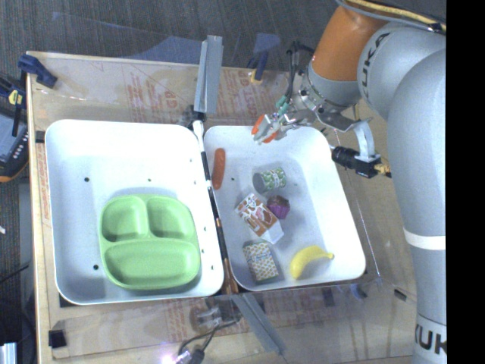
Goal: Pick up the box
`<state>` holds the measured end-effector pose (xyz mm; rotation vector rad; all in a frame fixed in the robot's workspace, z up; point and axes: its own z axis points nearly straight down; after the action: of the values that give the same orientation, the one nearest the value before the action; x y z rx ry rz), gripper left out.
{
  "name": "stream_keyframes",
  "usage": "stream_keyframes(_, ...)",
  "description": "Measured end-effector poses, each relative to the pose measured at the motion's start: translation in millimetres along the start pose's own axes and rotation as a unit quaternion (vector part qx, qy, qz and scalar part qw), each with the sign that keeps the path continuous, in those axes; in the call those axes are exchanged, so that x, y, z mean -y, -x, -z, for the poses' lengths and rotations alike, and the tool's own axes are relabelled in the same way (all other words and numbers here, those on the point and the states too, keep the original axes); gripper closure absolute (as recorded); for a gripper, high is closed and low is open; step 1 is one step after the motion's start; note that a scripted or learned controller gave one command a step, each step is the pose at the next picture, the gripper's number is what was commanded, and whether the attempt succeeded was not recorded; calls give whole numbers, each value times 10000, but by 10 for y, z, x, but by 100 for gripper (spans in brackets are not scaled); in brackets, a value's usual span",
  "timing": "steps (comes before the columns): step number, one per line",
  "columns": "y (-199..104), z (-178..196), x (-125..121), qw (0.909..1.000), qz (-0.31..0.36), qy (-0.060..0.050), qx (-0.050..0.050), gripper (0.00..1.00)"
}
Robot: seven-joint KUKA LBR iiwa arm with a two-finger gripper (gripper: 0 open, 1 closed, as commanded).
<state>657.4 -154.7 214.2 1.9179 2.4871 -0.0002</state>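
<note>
In the right bin (326, 203), the box (258, 215) lies mid-floor, touching a purple thing (278, 206), with a can (270, 179) just above. The gripper (267, 130) hovers over the bin's far rim; whether its jaws are open I cannot tell. It looks like the approach step, and next it must come nearer and descend onto the box.

A lime-green divided plate (150, 243) sits in a white bin (68, 150); a second white bin (322, 154) holds a yellow banana (309, 261), an orange-red sausage (219, 167), a purple item (278, 206), a green-and-white can (270, 178), a box (258, 214) patterned red, white and brown, and a speckled tan packet (261, 261). The arm (402, 74) is grey with an orange band.
</note>
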Motion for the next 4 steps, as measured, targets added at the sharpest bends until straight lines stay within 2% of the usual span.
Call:
stream_keyframes(1,-533,-12,112,9984,563,-19,-10,100)
stream_keyframes(2,-529,90,109,9983,574,-25,-8,100)
stream_keyframes(3,-941,26,-76,9986,-531,-16,-7,100)
stream_keyframes(4,-1458,-221,-73,9843,1765,-19,-10,100)
